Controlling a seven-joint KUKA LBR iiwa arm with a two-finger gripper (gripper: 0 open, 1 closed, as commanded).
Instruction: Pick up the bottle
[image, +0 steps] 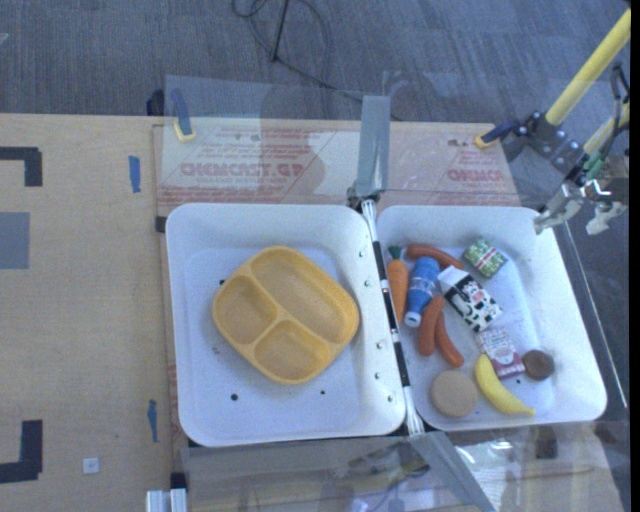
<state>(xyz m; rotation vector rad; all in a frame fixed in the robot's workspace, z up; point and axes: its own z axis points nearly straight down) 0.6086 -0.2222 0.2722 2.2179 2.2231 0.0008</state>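
Observation:
The bottle (421, 289) is blue with a white cap and lies on its side in the right bin (570, 300), near that bin's left wall. An orange carrot (398, 284) lies along its left side, and red sausages (432, 326) lie above and below it. My gripper (576, 214) hangs at the view's upper right, over the far right corner of the right bin and well away from the bottle. Its two pale fingertips (549, 216) stand apart, open, with nothing between them.
The right bin also holds a cow-patterned carton (471, 301), a green carton (487, 257), a pink carton (499, 351), a banana (501, 388), a tan bun (455, 393) and a brown disc (538, 364). A yellow divided plate (285, 315) lies in the left bin (195, 250).

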